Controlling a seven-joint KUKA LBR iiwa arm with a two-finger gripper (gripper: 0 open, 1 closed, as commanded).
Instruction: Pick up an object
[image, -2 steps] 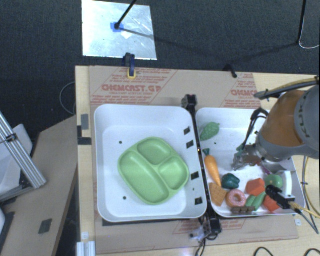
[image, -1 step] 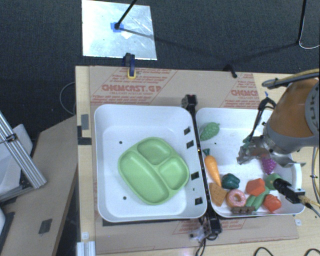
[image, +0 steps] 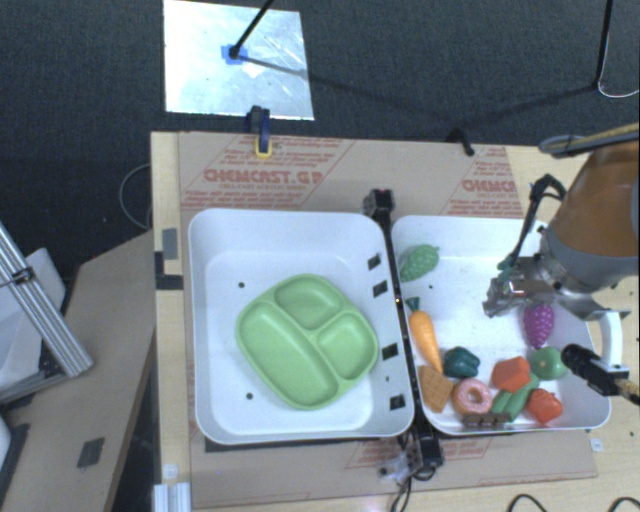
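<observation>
The right bin (image: 470, 240) holds several toy foods. Among them are a leafy green vegetable (image: 418, 262), a carrot (image: 424, 338), a dark teal pepper (image: 461, 362), a pink donut (image: 471, 397), an orange-red piece (image: 511, 373) and a purple grape bunch (image: 538, 322). My gripper (image: 506, 293) hangs low over the right bin's middle right, just up and left of the grapes. Nothing is seen held in it. The grey wrist and orange band (image: 600, 200) hide the bin's far right corner.
The left bin (image: 225, 250) holds a light green divided plate (image: 307, 340). More toys crowd the right bin's front: a green piece (image: 546, 362), a red piece (image: 545, 405), a brown cracker (image: 434, 386). A black divider clip (image: 380, 203) sits between the bins.
</observation>
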